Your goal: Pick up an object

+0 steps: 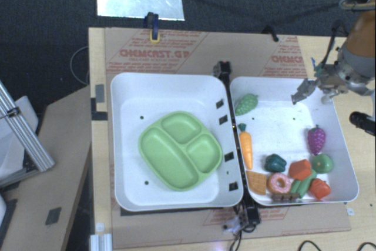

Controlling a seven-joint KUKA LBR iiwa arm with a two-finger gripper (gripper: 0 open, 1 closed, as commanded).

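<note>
My gripper [312, 92] hangs over the back right part of the right bin [276, 117], its fingers spread apart with nothing between them. Below it in that bin lie toy foods: a green leafy piece [246, 104] at the back left, an orange carrot [245, 149], a purple grape bunch [316, 139], a dark green pepper [275, 162], a pink donut [278, 183], an orange-red piece [300, 169], a green apple [322, 163] and a red piece [320, 188]. The nearest item, the grape bunch, sits well in front of the gripper.
The left bin [126, 126] holds a light green divided plate [180, 150]. A black clamp strip [229, 120] runs between the two bins. A cracker [255, 180] and a green pod [301, 187] lie by the donut. A blue and yellow clamp [153, 27] stands behind the bench.
</note>
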